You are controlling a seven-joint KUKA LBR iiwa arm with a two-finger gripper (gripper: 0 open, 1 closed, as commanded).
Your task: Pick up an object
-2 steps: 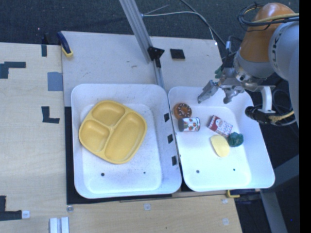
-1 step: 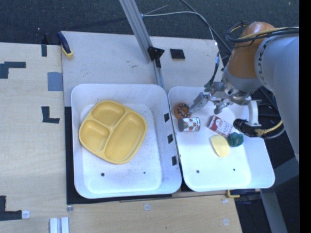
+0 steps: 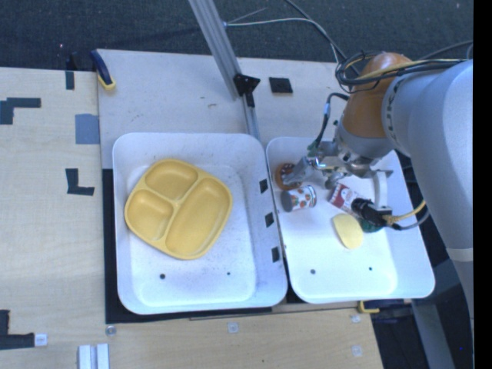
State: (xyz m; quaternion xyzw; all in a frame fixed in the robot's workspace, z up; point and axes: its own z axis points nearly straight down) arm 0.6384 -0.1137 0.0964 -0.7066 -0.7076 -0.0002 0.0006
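The arm (image 3: 430, 114), grey with an orange band, is seen reaching in over the right bin (image 3: 369, 279). A yellow divided plate (image 3: 178, 207) lies in the left bin (image 3: 146, 283), well apart from the gripper (image 3: 338, 167). Whether the jaws are open or shut cannot be told. Just below them a small can (image 3: 298, 199) with a red and white label lies on its side, a red packet (image 3: 340, 195) beside it, and a pale yellow lump (image 3: 349, 231) lower still.

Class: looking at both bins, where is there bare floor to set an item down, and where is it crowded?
Bare: left bin below the yellow tray; right bin floor below the yellow object. Crowded: right bin's top, around the gripper and can.
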